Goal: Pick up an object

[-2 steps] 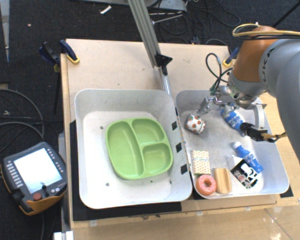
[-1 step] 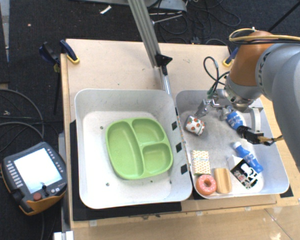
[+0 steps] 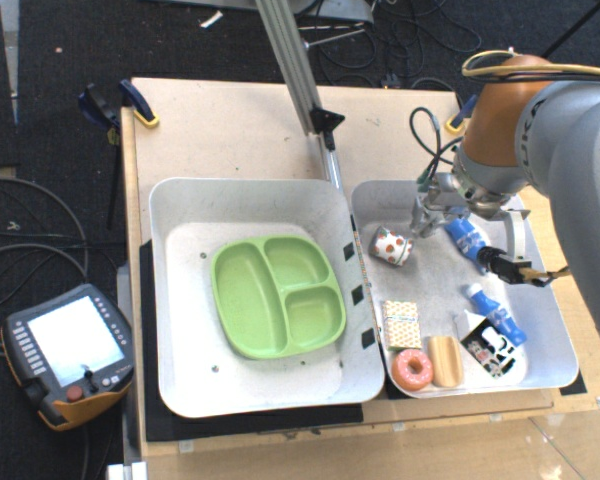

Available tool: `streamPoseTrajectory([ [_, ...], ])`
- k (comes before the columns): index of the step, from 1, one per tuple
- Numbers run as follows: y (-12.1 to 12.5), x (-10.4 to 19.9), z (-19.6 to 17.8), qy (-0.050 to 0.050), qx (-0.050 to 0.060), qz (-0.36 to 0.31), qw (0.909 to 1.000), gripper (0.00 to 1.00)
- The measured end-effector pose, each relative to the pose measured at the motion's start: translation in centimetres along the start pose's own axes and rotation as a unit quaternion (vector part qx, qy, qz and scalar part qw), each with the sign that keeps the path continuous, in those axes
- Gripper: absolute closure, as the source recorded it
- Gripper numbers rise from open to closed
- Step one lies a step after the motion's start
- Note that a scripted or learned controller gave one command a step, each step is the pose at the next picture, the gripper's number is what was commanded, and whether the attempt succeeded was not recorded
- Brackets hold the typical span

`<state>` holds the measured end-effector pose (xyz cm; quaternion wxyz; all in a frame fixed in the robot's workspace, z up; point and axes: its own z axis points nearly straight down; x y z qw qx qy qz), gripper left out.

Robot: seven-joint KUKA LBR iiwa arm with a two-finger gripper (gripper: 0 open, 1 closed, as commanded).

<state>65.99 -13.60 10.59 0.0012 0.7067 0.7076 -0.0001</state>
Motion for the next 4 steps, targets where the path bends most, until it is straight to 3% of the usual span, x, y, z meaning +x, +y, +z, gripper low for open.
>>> streamPoseTrajectory([
  [2,1.1,-0.7,-10.8,0.0,-0.003,0.0,1.0,1.0],
  [4,-4.5,8.9,-11.5,0.002,0.002,-0.003,1.0,1.0],
])
